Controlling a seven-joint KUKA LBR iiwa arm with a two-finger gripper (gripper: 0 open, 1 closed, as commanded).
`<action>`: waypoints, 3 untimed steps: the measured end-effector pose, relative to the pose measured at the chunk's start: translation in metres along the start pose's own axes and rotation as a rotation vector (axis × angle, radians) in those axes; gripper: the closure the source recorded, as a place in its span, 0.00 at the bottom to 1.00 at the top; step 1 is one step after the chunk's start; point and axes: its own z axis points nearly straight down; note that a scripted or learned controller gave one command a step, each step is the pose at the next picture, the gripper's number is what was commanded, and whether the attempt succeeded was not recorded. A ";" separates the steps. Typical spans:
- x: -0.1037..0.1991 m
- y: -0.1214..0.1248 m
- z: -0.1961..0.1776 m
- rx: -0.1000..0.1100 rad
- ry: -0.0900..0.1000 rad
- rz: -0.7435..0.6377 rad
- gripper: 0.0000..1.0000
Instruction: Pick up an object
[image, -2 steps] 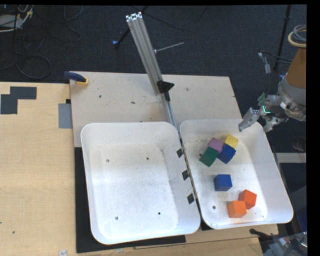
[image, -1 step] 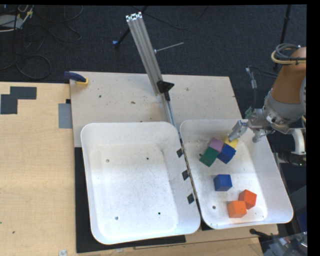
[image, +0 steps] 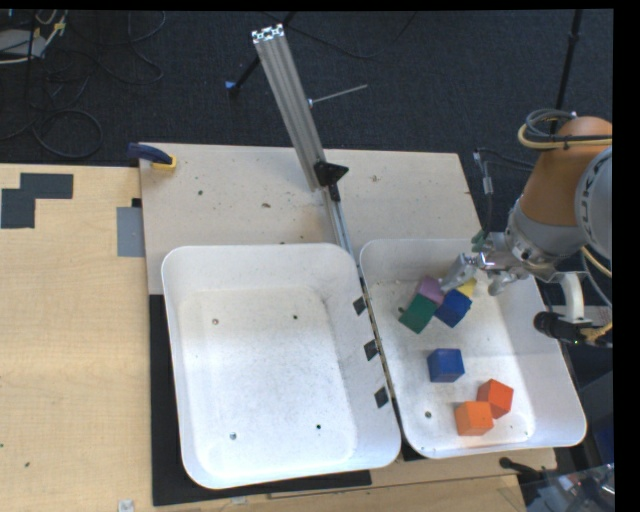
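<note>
The gripper (image: 478, 272) hangs over the right bin (image: 545, 415) beside the block cluster (image: 437, 304); I cannot tell how its jaws stand.

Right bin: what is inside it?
Right bin holds two blue blocks, two orange, one green, one purple; a yellow piece is mostly hidden under the gripper.

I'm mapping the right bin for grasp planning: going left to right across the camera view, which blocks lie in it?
Green block → lone blue cube → orange cube → red-orange cube. The cluster under the gripper overlaps, so it is left out.
</note>
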 end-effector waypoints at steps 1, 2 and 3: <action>-0.002 0.007 0.009 -0.027 -0.009 0.000 0.00; -0.003 0.008 -0.001 -0.029 -0.008 -0.001 1.00; -0.005 0.015 -0.047 -0.008 -0.002 0.000 1.00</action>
